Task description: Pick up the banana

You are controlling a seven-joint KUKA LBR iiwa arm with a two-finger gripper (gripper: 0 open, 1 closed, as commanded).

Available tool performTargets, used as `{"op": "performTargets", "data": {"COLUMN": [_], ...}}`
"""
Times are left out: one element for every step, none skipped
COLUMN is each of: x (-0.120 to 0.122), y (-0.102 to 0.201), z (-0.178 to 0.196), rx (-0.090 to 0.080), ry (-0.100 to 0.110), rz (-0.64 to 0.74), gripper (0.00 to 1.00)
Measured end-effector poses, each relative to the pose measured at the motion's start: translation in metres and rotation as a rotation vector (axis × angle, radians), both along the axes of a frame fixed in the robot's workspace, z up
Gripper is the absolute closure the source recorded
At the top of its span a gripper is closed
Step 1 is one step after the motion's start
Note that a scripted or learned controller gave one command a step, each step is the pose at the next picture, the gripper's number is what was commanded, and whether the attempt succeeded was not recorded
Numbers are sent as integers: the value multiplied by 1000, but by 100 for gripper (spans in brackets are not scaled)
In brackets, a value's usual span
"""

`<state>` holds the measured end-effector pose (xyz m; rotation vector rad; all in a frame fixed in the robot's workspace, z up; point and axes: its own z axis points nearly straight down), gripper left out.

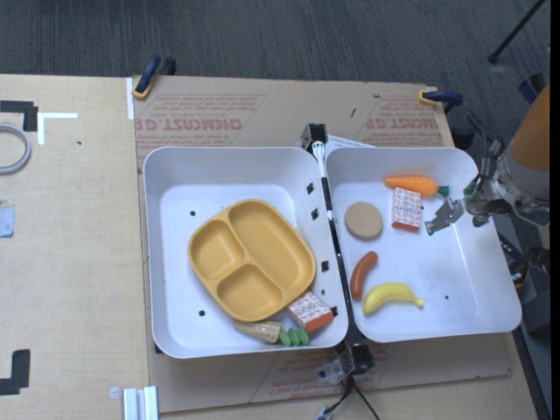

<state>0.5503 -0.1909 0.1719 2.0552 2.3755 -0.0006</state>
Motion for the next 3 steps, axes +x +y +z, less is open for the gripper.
{"op": "performTargets", "data": {"x": [-28,-73,-71], "y": [85,85,85], "z": [-23,-80,-70], "rx": [1,2,1], "ry": [1,1,-2], "rz": [-113,221,219], "gripper": [0,0,100]}}
